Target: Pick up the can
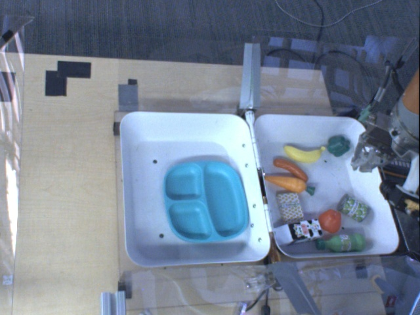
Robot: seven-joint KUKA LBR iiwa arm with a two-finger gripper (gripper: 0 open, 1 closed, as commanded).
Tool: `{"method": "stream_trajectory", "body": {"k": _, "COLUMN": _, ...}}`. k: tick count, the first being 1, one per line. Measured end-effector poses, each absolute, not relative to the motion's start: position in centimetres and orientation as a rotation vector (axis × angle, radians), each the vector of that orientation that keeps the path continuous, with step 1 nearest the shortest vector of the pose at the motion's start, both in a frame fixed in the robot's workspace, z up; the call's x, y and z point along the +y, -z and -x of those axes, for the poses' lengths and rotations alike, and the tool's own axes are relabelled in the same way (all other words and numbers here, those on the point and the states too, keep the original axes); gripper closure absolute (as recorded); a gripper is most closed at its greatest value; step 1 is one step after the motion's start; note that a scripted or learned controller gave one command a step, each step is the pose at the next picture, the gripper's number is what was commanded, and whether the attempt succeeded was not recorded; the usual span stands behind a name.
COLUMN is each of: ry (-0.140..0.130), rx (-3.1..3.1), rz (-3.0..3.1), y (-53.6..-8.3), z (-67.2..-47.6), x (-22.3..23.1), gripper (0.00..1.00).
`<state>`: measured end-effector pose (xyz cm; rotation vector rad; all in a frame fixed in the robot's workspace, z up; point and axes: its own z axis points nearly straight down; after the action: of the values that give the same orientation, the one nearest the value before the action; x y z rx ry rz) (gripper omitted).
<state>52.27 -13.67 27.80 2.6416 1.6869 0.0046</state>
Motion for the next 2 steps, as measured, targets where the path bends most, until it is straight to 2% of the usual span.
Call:
{"method": "stream_trajectory", "body": {"k": 1, "ry": -0.004, "rx": 1.687, "rz": -2.642, "y": -27.8, "z": -52.3, "x": -13.7, "gripper": 0.00}}
{"method": "stream_trajectory", "body": {"k": 2, "ry": 0.002, "rx": 1.782, "rz": -2.591, "y": -12.2, "z": -48.6, "x": -16.5, "gripper": 0.00}}
